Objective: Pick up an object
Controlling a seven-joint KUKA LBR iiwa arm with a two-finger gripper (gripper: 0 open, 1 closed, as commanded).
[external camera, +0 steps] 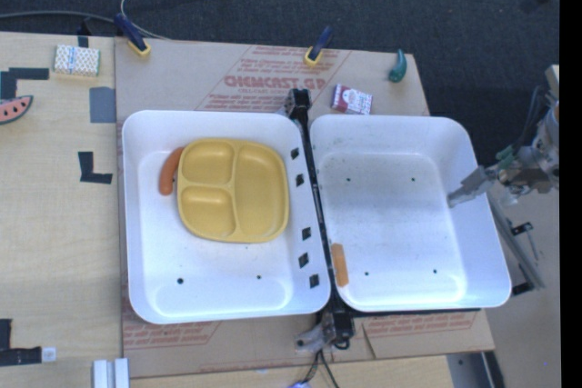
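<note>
Carrot stick [339,264] lies against the right bin's [473,286] left wall. Our gripper [466,187] sits at that bin's right rim; we cannot tell its state. We should descend squarely over it.

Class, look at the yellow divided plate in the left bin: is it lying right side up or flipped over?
Right side up. The yellow divided plate lies flat in the left bin, its three compartments open towards the camera, their dividing ridges and raised rim visible.

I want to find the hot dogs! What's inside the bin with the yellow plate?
The left bin holds a yellow divided plate. An orange sausage-shaped toy lies beside the plate's left edge, touching it. Anything under the plate is covered, so I cannot tell.
</note>
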